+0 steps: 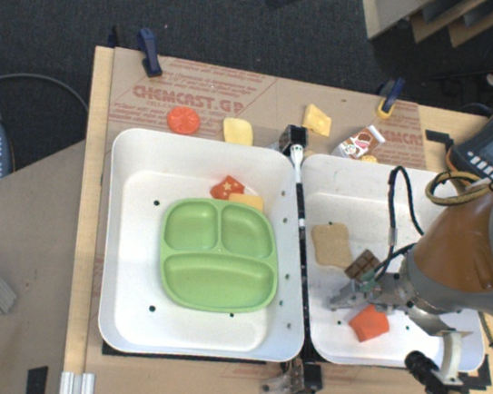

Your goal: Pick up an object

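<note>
In the right bin (334, 350) lie a tan bread-like slice (332, 244), a small brown bar (363, 265) and an orange-red cube (370, 324). My gripper (359, 294) hangs low over this bin, just below the brown bar and just above-left of the cube. The grey arm with its orange band (459, 251) comes in from the right and covers the bin's right part. Whether anything sits in the gripper is hidden by the wrist.
The left bin (115, 245) holds a green divided plate (218, 254), with a red piece (227, 189) and a yellow piece (247, 202) behind it. Beyond the bins lie an orange disc (183, 120), a yellow block (237, 131), a yellow wedge (317, 119) and a small packet (360, 144).
</note>
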`<state>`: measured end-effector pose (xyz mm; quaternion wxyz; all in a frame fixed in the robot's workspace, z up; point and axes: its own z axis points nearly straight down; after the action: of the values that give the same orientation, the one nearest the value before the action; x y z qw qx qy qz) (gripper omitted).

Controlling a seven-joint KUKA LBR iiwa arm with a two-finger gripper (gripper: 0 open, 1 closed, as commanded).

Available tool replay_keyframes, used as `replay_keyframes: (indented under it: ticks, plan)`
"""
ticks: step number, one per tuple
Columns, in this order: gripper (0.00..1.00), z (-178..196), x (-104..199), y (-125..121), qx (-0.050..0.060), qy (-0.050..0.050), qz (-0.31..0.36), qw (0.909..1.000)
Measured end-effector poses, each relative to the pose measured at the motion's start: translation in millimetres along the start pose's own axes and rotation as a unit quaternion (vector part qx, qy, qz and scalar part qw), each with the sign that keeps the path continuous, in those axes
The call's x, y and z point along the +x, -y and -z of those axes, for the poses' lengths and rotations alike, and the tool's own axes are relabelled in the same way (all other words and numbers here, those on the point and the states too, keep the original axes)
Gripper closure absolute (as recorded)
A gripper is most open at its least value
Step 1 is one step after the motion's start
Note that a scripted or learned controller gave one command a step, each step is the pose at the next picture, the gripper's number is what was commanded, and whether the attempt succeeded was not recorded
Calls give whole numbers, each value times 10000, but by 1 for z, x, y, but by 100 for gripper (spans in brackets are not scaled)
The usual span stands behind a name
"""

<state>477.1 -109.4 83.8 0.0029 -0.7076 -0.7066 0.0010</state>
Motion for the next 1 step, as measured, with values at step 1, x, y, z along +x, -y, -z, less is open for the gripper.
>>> replay_keyframes:
  ticks: [1]
  plan:
    - [0, 3, -20, -11, -39, 25, 2, 10000]
